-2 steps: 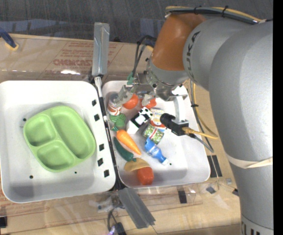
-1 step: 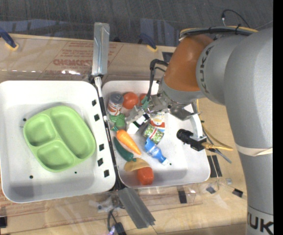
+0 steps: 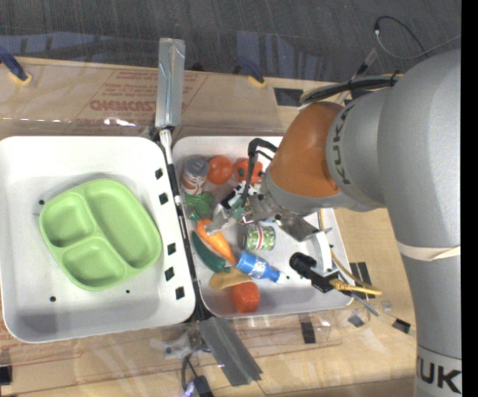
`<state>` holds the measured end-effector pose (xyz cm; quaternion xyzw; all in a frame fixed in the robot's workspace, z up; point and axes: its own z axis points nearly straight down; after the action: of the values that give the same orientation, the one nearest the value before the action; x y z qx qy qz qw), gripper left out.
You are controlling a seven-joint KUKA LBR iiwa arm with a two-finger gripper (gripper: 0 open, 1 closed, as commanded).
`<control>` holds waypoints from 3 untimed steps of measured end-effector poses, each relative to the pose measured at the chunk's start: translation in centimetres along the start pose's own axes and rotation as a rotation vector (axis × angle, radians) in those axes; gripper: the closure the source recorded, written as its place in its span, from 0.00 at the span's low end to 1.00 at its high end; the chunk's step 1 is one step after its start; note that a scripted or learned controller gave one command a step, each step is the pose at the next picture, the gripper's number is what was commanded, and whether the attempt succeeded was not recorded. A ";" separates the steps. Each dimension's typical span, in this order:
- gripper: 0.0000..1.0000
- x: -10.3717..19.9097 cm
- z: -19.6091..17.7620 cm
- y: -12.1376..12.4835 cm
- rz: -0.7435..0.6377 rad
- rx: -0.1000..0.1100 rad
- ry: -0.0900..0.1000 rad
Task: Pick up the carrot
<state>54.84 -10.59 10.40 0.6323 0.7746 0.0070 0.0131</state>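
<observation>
The carrot [image 3: 215,241] is orange with a green end. It lies tilted in the left half of the right bin [image 3: 338,304], partly over a dark green vegetable [image 3: 210,257]. My gripper [image 3: 232,208] hangs low in that bin, just above and to the right of the carrot's upper end, and very close to it. The wrist and the orange band hide the bin's middle and right part. I cannot see whether the carrot is touched.
Around the carrot lie a green-labelled can [image 3: 260,238], a blue bottle [image 3: 258,266], a red and yellow piece [image 3: 241,292], a red tomato [image 3: 219,169] and a small can [image 3: 194,174]. The left bin [image 3: 16,222] holds a green divided plate [image 3: 100,232].
</observation>
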 end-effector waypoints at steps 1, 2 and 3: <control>0.00 -2.7 -7.5 -7.7 0.283 0.030 0.008; 0.00 -0.8 -3.5 4.2 -0.045 0.029 0.012; 0.00 1.9 1.1 -4.9 -0.260 0.028 0.017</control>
<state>49.70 -9.66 9.10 0.5268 0.8500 -0.0003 -0.0017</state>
